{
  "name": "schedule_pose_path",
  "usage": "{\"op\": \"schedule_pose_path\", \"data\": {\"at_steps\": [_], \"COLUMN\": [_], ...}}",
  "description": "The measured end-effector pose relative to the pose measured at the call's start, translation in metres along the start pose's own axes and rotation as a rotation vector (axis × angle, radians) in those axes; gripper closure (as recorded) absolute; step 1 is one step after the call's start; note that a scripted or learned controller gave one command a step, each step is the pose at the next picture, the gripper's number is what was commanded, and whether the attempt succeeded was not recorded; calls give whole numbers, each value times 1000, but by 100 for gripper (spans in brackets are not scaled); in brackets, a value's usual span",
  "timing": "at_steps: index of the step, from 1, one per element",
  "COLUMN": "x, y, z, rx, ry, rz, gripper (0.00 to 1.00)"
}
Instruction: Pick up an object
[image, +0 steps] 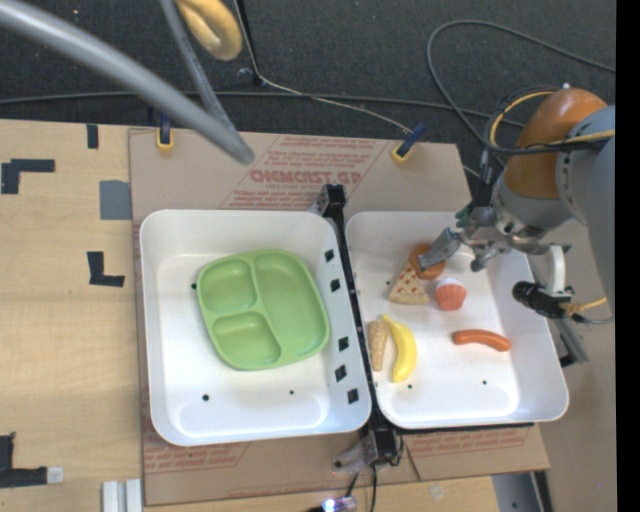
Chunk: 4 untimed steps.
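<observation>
Over the right bin's (520, 395) far side, the gripper (448, 243) hangs low with its fingers spread apart, one finger (441, 247) just above a small orange-brown piece (428, 263), nothing clamped between them. Below it in that bin lie a pizza slice (407, 287), a strawberry (451, 295), a sausage (481, 341), a banana (401, 350) and a bread stick (378, 343) touching the banana's left side. Across the divider, the left bin (165, 400) holds a green plate (262, 308) with three compartments.
</observation>
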<state>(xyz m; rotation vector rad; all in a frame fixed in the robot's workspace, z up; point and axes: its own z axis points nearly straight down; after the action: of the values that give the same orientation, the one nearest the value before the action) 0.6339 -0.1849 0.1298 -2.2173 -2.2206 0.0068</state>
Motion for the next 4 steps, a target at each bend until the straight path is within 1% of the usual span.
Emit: {"op": "schedule_pose_path", "data": {"at_steps": [1, 3, 4], "x": [1, 6, 7], "y": [1, 1, 2], "z": [-13, -100, -153], "rx": [-4, -10, -11], "ry": [-1, 0, -1], "rz": [-2, 0, 0], "gripper": [100, 100, 100]}}
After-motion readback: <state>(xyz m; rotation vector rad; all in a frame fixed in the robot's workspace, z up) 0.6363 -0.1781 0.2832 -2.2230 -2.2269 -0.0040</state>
